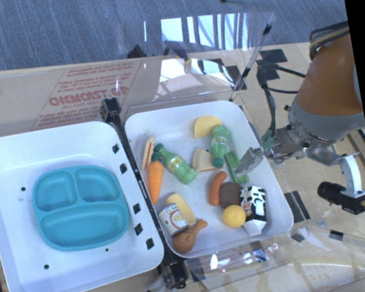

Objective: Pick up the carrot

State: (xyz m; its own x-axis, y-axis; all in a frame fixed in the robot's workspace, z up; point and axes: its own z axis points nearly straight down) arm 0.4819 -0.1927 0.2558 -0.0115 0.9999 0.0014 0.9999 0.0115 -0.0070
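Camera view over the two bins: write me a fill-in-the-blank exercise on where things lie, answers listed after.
1. The orange toy carrot lies in the ____ shallow white bin.
2. The divided plastic plate in the left shallow white bin is coloured ____.
3. The arm's pincer reaches in over the right bin's ____ rim.
4. The round yellow toy lemon lies beside a black-and-white ____-patterned carton.

Missing words: right; blue; right; cow

Bright even light; glare on clear panel (pixel 208 32); slightly soft focus.
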